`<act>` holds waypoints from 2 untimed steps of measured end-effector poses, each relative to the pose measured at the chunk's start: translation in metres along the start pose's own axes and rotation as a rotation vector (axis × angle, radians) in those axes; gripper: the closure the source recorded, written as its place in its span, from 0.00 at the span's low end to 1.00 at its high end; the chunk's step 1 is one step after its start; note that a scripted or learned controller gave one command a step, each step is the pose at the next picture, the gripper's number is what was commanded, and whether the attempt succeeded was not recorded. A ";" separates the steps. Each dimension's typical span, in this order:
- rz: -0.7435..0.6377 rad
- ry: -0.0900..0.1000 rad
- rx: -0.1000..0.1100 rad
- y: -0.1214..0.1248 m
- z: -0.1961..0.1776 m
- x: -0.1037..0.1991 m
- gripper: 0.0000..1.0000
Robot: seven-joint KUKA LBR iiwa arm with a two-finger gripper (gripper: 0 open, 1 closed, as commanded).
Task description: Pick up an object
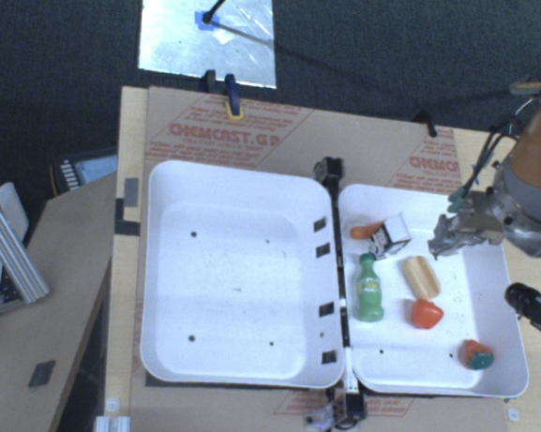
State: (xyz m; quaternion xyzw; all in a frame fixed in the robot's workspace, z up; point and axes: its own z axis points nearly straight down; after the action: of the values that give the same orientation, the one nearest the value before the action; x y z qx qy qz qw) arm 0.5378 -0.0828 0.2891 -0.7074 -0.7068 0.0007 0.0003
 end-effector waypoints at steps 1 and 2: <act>0.008 -0.002 0.003 -0.018 0.076 -0.101 1.00; -0.012 0.001 -0.008 0.028 0.050 -0.029 1.00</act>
State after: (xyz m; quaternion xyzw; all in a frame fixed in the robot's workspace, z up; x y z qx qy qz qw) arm 0.5662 -0.1118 0.2387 -0.7030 -0.7112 -0.0024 -0.0020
